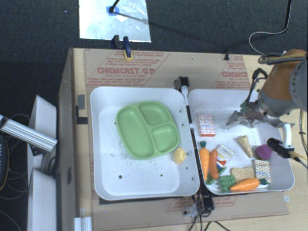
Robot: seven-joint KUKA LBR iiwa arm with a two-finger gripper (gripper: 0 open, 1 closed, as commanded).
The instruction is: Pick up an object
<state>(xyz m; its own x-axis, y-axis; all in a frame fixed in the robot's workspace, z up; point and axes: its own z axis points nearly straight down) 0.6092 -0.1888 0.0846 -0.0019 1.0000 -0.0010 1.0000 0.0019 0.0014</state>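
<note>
While the gripper (pixel 239 118) hovers over the right bin (pixel 216 100), its fingers spread wide and holding nothing, the nearest object, a wedge-shaped piece (pixel 245 145) (cheese, probably), lies just below it toward the bin's front, long axis running roughly front-to-back.

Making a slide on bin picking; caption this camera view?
Grey-and-orange arm's gripper hovers over right white bin of toy food; green divided plate lies in left bin.

Looks like a robotics lab: brown cardboard-lined bench (pixel 144 69), loose black cables (pixel 281 25), dark speckled carpet floor (pixel 38 28)
</note>
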